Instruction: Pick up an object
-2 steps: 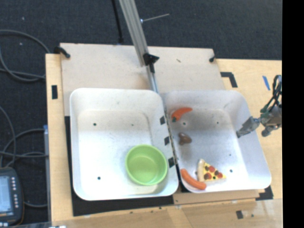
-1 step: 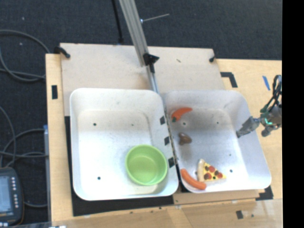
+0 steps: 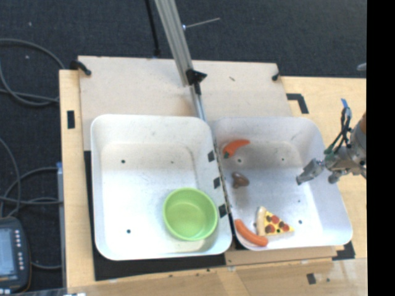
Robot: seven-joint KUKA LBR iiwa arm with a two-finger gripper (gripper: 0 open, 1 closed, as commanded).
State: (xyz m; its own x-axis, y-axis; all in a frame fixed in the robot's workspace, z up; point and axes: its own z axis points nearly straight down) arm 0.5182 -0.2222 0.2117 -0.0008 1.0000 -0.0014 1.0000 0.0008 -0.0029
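From above, the table (image 3: 259, 85) carries two white bins. The left bin (image 3: 123, 165) holds a green bowl (image 3: 190, 213) near its front right corner. The right bin (image 3: 321, 221) holds an orange carrot-like piece (image 3: 235, 146), a small brown object (image 3: 239, 179), a pizza slice (image 3: 272, 222) and a sausage (image 3: 250, 233). The end effector (image 3: 318, 172) sits over the right bin's right rim, fingers spread apart with nothing between them.

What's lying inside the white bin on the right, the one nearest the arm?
The right bin holds a pizza slice toy, an orange sausage beside it, an orange curved piece and a small brown lump. The gripper covers part of the right wall.
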